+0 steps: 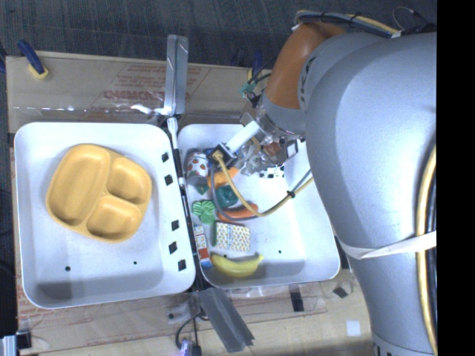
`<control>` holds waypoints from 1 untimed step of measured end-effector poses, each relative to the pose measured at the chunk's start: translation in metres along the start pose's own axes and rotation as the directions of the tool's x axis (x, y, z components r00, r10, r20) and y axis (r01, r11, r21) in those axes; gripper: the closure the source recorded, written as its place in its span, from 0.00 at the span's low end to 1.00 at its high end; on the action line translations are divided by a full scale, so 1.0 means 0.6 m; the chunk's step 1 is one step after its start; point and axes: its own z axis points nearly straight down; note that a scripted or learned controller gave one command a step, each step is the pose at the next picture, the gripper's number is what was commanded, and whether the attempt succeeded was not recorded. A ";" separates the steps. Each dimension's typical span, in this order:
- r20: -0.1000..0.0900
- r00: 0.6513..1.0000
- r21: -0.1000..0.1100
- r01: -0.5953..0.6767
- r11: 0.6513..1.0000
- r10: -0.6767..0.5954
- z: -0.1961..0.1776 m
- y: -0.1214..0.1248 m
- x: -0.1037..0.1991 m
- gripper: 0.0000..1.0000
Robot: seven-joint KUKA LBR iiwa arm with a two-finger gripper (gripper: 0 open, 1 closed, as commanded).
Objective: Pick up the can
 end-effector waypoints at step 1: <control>0.002 1.000 0.003 0.005 1.000 -0.005 -0.016 -0.001 0.000 1.00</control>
